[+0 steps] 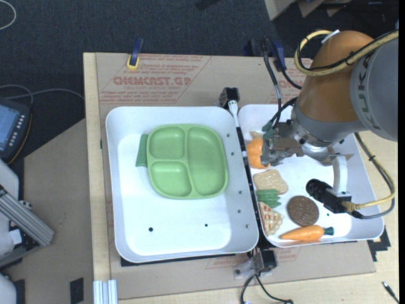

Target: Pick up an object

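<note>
The right bin (361, 230) holds several toy foods. An orange ball-like piece (254, 152) lies by the bin's left wall, and a tan cracker (270, 181) sits just below it. Further down come a green leafy piece (268, 197), a waffle-like wedge (271, 219), a brown round cookie (303, 210) and a carrot (304, 234) at the front edge. My gripper (273, 151) is low in the bin's upper left, right beside the orange piece and above the cracker. Its fingertips are hidden under the wrist.
The left bin (126, 220) carries a green divided plate (187, 159). A black cylinder with a yellow cable (326, 195) hangs over the right bin's lower right. The arm's orange band (332, 75) covers the right bin's back half. Clamps sit at the divider's ends.
</note>
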Robot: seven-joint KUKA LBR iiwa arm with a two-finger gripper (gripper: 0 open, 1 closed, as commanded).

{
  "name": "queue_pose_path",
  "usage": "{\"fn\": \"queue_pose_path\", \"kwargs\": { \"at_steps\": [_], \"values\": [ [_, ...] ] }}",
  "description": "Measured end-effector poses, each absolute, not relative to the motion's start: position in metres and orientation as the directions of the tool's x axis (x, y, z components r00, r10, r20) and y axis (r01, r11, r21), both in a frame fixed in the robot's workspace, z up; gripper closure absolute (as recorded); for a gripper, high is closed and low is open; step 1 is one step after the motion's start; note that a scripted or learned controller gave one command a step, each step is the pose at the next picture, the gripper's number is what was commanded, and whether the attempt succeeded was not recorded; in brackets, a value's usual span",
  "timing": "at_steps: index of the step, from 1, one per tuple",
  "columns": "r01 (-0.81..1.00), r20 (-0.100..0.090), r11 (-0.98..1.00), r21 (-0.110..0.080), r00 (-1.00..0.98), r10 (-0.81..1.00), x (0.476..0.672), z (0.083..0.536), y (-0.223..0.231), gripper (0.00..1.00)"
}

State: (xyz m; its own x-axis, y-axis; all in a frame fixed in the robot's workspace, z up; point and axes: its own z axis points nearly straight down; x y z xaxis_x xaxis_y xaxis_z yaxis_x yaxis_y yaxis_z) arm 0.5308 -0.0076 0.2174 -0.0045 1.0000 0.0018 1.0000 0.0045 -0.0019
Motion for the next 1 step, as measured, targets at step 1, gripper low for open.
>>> {"fn": "queue_pose_path", "kwargs": {
  "at_steps": [1],
  "values": [
    [1.000, 0.001, 0.006, 0.002, -0.006, 1.000, 0.5372, 0.2211, 0.0474, 1.00]
  ]
}}
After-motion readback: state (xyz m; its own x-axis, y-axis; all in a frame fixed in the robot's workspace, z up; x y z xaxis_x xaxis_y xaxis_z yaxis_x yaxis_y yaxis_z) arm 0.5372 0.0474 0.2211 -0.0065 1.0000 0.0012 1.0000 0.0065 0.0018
